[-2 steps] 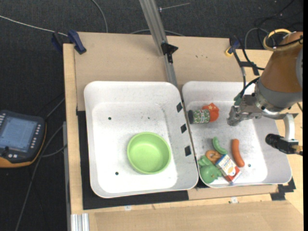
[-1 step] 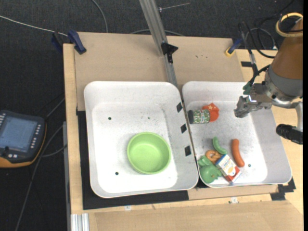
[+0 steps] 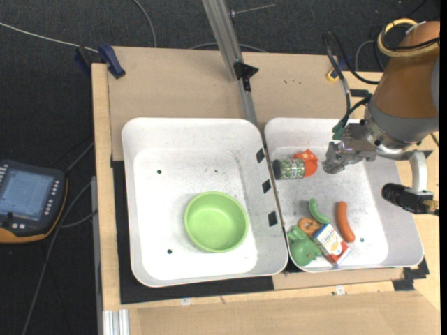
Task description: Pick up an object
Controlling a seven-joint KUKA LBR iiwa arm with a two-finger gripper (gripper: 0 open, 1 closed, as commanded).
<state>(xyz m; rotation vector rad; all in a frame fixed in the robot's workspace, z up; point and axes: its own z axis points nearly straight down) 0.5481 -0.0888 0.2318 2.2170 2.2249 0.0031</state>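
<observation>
Closest candidate to grab: small bottle (image 3: 295, 166), lying on its side in the right bin (image 3: 391, 257), upper-left area near the wall shared with the left bin. Clear-greenish body, red-orange end pointing right.

Gripper (image 3: 335, 160) sits just right of the bottle's red end, low over the bin floor. Nothing visibly between the fingers, so no grasp. How far open it is: cannot tell, the wrist body hides the tips from this angle.

Other things in the right bin, toward the front: red sausage-shaped piece (image 3: 343, 220), well apart from the bottle; a cluster at the front-left corner with green plastic pieces (image 3: 304, 246), an orange round item (image 3: 308, 225) and a small red-and-white carton (image 3: 330, 243), touching or overlapping each other.

Left bin (image 3: 140, 145) holds a green bowl (image 3: 216, 221), upright, toward the front. Both bins sit on the tabletop (image 3: 174, 82).

Step, my read: approach/pre-grasp, aligning on the bottle. Pick not done yet.

Next move needs: shift slightly left so the fingers straddle the bottle across its narrow width, descend to the floor, close, lift. Risks: a round bottle on its side may roll or squirt out as the fingers close; the bin wall is near on the left, so limited clearance for the far finger.
</observation>
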